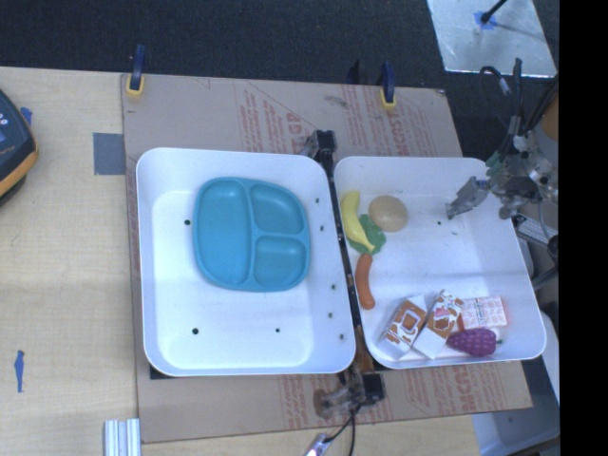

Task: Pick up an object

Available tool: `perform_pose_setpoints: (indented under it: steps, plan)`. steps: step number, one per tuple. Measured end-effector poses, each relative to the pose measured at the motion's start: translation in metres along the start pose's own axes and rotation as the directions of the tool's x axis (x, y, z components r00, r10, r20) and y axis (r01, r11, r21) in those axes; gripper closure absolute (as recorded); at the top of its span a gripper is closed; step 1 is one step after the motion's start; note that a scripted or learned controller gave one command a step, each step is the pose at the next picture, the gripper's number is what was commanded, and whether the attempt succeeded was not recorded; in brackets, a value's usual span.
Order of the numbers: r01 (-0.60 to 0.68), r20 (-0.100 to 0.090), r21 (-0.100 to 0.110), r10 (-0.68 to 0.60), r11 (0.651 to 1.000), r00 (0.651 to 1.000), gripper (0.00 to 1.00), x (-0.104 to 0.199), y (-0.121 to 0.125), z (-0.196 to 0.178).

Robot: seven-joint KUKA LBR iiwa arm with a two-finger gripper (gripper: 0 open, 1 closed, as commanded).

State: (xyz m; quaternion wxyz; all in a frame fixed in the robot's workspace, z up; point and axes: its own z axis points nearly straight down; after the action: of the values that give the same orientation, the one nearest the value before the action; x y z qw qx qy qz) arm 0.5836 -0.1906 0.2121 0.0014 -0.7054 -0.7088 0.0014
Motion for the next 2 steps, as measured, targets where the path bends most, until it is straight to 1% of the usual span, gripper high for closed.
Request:
perform_pose_setpoints:
  steps: [1,2]
  plan:
    - [0.001,0.000,0.001,-0.001,1.000,1.000,0.00,0.025,0.072,0.070]
    - [0.004,0.001,-0.001,-0.004,1.000,1.000,1.00,0.024,0.073,0.058]
